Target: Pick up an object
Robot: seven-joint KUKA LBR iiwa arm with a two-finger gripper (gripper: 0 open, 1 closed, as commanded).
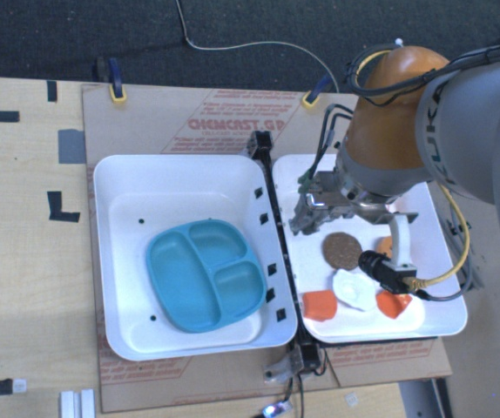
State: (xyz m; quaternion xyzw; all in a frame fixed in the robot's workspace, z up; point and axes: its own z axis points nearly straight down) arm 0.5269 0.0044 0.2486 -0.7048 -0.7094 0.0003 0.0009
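The gripper (313, 214) hangs over the right bin (442, 325), close to the wall that this bin shares with the left bin (115, 259). I cannot tell if it is released or clenched, because the metal parts under the wrist are small and mixed together, and nothing is visible in its grasp. Just beside the gripper, toward the near edge of the bench and a little toward the arm's side, a round brown disc (342, 250) lies flat on the bin floor. Further in the same direction a white object (351, 287) lies, and it touches the red-orange block (320, 305) which sits nearer to the dividing wall. A second orange piece (393, 304) lies beyond the white object, partly under a black fitting with a yellow cable. On the other side of the gripper, across the dividing wall, a blue divided tray (205, 273) rests in the left bin, well apart from the tool.
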